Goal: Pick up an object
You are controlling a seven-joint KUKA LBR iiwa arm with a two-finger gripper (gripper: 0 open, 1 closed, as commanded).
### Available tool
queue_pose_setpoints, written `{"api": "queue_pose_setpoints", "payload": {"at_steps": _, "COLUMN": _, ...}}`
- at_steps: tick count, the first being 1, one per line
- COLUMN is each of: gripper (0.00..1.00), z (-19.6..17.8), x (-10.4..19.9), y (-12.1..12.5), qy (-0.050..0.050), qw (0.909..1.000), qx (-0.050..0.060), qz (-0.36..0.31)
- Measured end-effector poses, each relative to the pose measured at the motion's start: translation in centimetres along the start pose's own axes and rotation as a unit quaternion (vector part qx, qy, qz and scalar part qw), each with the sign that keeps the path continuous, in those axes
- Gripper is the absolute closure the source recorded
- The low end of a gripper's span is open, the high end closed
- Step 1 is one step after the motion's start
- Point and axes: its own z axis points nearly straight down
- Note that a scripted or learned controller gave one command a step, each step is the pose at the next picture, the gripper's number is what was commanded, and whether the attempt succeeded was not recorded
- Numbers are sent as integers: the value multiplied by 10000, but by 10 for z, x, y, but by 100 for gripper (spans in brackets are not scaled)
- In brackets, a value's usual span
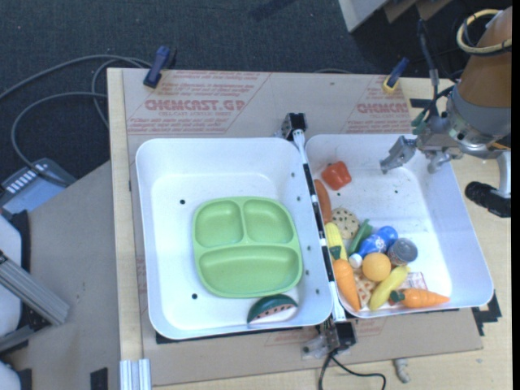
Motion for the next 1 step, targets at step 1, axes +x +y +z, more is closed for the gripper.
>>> {"api": "queue_pose_setpoints", "payload": {"at_steps": 1, "gripper": 0, "z": 34, "x": 65, "y": 44, "qy": 2, "qw": 10000, "qx": -15, "qz": -7}}
